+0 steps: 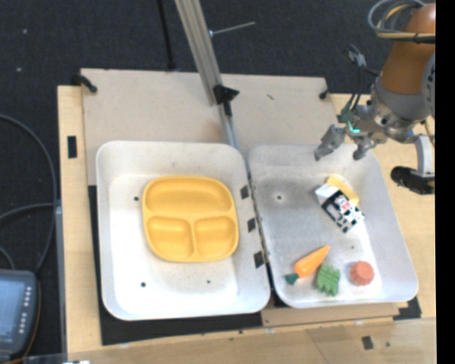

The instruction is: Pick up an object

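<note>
Above right bin's [390,233] far edge: gripper [341,144] hovering, jaws spread, nothing between; carrot [312,262] well apart, near front.

No readable text anywhere. The black-and-white printed box [340,205] in the right bin [288,180] carries markings, too small to read.

One camera looks down from above at a slant, set far enough back to take in the whole surface [174,105] and dark floor around it. The left bin [121,279] sits at centre left of the frame, the right bin [288,173] at centre right. The arm [406,59] enters at the upper right edge.
</note>
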`<state>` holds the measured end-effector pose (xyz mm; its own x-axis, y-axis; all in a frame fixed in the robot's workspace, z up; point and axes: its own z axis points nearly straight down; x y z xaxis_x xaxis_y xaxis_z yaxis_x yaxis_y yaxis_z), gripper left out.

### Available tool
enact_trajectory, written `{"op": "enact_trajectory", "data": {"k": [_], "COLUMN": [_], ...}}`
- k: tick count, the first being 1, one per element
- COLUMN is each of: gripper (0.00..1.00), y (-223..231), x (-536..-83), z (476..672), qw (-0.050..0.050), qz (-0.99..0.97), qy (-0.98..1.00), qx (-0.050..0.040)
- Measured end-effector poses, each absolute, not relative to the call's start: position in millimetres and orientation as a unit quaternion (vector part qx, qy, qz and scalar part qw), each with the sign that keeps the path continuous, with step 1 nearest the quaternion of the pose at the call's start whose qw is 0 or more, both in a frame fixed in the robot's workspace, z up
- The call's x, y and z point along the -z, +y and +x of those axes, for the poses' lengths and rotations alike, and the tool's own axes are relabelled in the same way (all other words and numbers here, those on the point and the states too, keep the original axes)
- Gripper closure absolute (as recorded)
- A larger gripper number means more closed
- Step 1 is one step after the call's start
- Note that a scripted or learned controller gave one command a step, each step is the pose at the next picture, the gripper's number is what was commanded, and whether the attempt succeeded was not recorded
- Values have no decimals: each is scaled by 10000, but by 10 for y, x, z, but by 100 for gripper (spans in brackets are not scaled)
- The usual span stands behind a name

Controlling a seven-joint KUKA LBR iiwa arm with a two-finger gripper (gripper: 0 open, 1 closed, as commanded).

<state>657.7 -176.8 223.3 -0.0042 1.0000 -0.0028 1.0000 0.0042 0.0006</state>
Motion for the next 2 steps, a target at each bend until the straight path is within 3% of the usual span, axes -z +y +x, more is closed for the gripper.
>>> {"op": "enact_trajectory", "data": {"k": [2], "gripper": [0], "y": [-1708], "x": [-1178], "z": [6440], "qw": [-4], "qz": [7069], "qy": [7073], "qx": [17]}}
